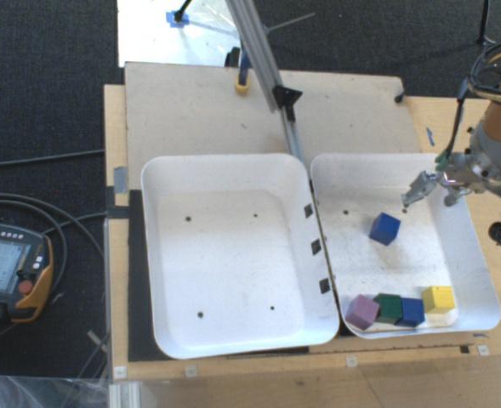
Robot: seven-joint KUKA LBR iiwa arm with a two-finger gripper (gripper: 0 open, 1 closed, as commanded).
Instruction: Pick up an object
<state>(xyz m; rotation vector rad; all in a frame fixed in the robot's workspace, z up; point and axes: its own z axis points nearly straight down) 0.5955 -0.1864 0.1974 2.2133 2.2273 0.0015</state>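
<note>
A blue cube (384, 228) lies tilted near the middle of the right bin (475, 257). Along that bin's front wall sit a purple block (362, 310), a green block (389, 305), a second blue block (412, 312) and a yellow block (438, 299). My gripper (433, 191) hangs over the back right part of this bin, up and to the right of the blue cube. Its fingers are open and nothing is between them.
The left bin (161, 253) stands beside the right one, with black clips along the shared wall. A slanted metal pole (259, 49) crosses the board behind the bins. A teach pendant (8, 270) lies off the bench at the left.
</note>
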